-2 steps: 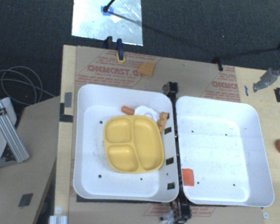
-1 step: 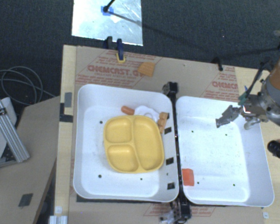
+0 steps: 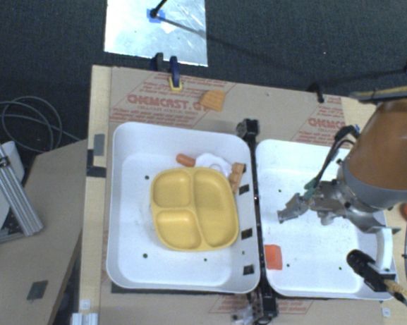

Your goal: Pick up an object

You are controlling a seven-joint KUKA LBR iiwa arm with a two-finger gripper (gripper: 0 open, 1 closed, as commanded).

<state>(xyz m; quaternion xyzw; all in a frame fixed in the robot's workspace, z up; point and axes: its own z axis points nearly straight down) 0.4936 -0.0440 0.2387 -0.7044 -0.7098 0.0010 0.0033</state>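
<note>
Your gripper [image 3: 289,210] hangs over right bin [image 3: 334,286], finger spread unreadable at this angle. Nearest target: orange block [image 3: 272,255], below and slightly left of fingertips.

The grey arm reaches in from the right, its orange band [image 3: 393,143] high near the right edge. Below it the wrist slants down and to the left, ending in the gripper [image 3: 289,210], which points left above the middle of the right-hand bin [image 3: 320,285]
</note>
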